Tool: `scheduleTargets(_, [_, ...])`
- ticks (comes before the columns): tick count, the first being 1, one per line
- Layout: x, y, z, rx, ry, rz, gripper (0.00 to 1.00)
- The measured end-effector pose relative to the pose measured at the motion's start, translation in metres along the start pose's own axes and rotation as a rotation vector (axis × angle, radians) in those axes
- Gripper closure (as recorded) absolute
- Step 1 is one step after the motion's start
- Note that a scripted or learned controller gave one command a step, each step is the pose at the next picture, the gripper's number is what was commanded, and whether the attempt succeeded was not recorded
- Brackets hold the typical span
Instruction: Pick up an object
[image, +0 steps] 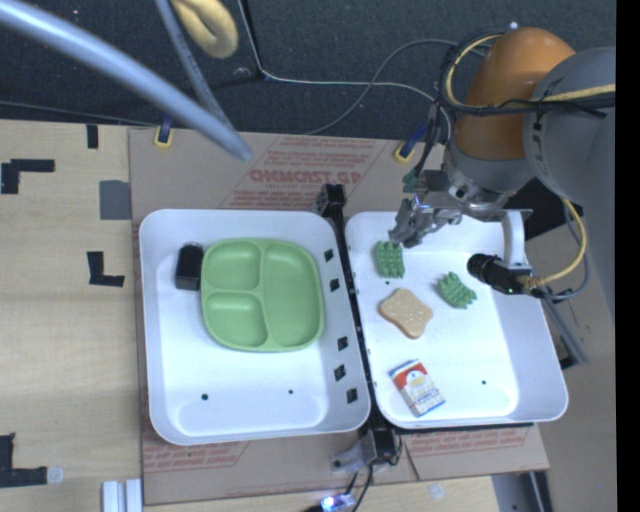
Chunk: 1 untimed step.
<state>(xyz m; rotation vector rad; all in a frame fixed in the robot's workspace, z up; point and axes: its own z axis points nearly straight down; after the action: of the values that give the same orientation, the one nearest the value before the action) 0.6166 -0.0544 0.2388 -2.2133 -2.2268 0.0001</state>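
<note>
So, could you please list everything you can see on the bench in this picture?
bins: two, white, side by side on the bench
divided plate: one, green, in the left bin
black block: one, left bin, touching the plate's left edge
green ridged pieces: two, right bin, one below the gripper, the other further right
toast-shaped piece: one, tan, middle of the right bin
small carton: one, red and white, right bin near the front
arm: one, grey with an orange band, reaching in from the right
gripper: one, above the right bin's back left area
</note>
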Motion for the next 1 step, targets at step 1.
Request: scheduleTargets(1, [0.0611, -0.0191, 0.0074, 0.002, 0.000, -0.001, 1.00])
